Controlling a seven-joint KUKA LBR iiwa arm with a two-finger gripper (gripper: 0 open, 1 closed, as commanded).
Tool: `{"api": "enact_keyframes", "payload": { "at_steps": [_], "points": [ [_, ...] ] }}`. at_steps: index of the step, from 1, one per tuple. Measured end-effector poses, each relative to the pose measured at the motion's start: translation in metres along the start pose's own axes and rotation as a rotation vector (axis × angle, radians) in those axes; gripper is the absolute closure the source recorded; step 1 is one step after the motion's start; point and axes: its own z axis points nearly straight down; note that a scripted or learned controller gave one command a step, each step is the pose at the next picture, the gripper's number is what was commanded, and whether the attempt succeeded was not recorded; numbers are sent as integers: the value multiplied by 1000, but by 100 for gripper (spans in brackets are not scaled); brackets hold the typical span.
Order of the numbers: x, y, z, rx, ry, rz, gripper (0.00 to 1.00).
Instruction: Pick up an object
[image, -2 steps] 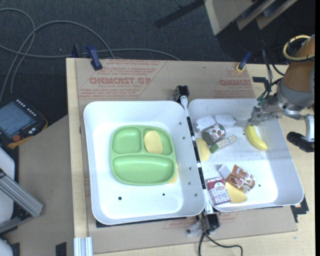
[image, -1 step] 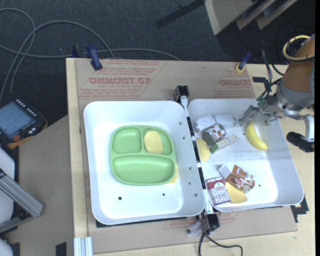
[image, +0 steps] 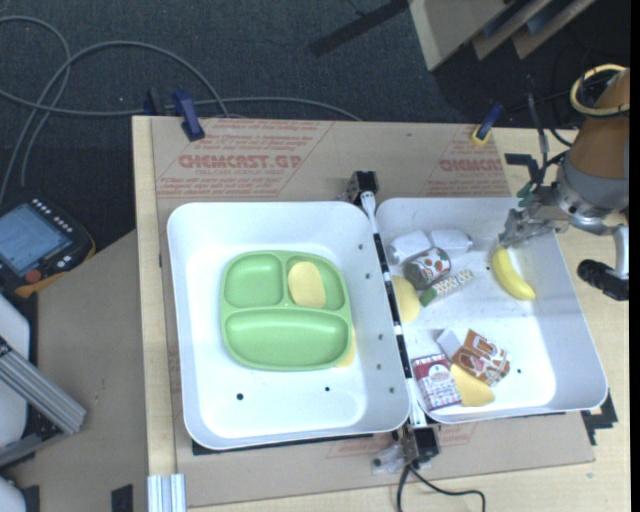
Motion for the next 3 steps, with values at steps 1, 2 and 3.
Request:
{"api": "enact_keyframes", "payload": {
  "at_steps": [1, 2, 3],
  "points": [
    [0, 0, 0, 0, 0, 0, 0],
    [4, -11, 36, 16, 14, 1, 0],
    [1, -11, 25, 15, 7, 1, 100]
  ]
}}
